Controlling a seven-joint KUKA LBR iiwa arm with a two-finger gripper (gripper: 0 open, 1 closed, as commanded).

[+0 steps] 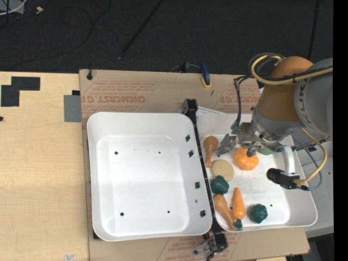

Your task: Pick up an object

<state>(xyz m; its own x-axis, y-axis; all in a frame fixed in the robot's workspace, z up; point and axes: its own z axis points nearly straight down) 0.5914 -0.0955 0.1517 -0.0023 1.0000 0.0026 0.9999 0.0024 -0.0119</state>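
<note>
The arm is reaching in from the right over the right bin [304, 213], and its tool [242, 144] is hanging low just above the orange pumpkin [246, 160]; how far it is parted I cannot tell, and nothing is showing in its grip. Left of the pumpkin a tan gourd [209, 147] and a cream disc [223, 169] are lying, with a green piece [219, 185], a carrot [237, 201] and another green piece [258, 212] nearer. The left bin [100, 162] is sitting beside it on the bench [38, 162].
</note>
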